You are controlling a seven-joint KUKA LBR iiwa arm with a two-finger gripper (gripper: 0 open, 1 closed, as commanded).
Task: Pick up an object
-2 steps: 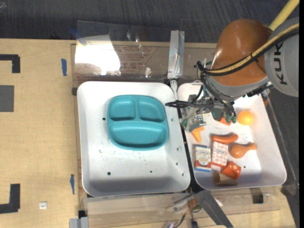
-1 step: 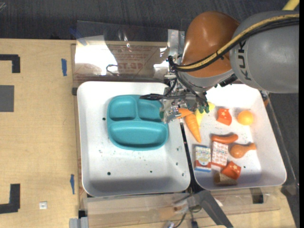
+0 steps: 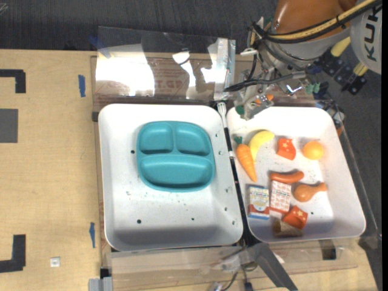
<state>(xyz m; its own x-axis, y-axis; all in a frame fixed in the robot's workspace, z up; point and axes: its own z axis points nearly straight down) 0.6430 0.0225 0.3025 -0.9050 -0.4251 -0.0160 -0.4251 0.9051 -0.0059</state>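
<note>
The grey arm with its orange band [image 3: 315,8] hangs over the far edge of the right white bin [image 3: 348,180]; whether its jaws are released or clenched I cannot tell; the bin holds a yellow banana [image 3: 260,140], an orange carrot [image 3: 246,161] and a round orange fruit [image 3: 313,150]; a teal divided plate [image 3: 176,155] lies in the left white bin [image 3: 115,193].

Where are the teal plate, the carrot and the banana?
teal plate [image 3: 176,156]: camera view, on the ridge between its compartments.
carrot [image 3: 246,160]: camera view, mid-body of the orange root.
banana [image 3: 260,140]: camera view, middle of the yellow curve.
</note>
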